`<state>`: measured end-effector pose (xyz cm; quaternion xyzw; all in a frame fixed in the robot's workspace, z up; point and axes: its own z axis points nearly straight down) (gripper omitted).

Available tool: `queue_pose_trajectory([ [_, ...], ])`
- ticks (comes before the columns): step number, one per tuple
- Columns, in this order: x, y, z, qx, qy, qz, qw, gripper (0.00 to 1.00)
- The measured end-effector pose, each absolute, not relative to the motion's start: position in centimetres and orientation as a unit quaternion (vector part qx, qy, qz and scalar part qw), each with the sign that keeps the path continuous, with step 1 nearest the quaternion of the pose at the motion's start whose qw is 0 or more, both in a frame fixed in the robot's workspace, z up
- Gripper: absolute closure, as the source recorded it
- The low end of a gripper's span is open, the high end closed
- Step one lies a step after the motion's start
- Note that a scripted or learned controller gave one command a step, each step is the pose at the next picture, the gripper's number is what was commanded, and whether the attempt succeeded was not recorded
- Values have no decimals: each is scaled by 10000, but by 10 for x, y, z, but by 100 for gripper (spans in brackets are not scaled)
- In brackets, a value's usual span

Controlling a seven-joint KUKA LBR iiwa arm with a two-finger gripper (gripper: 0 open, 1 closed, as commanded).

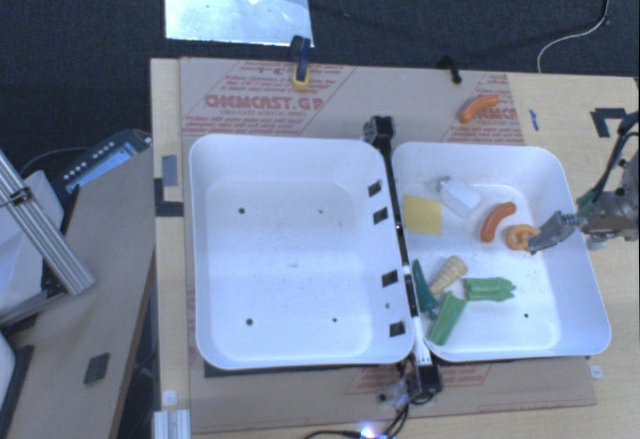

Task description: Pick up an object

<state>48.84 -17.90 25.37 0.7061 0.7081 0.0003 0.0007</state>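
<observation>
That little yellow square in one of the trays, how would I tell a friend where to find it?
Look at the right-hand white bin, the one with toys in it. Near its left wall, towards the upper half, lies a flat yellow square. A small white block sits just beside it, but nothing else there is flat, square and yellow.

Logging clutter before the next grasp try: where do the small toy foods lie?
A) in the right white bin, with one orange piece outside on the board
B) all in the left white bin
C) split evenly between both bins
A: the yellow square slab, green pieces and others lie in the right white bin; an orange sausage-shaped piece lies on the board.
</observation>
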Motion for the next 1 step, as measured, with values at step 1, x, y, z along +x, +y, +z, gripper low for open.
queue_pose_trajectory([
  [1,489,-179,265,7049,7093,12,20,100],
])
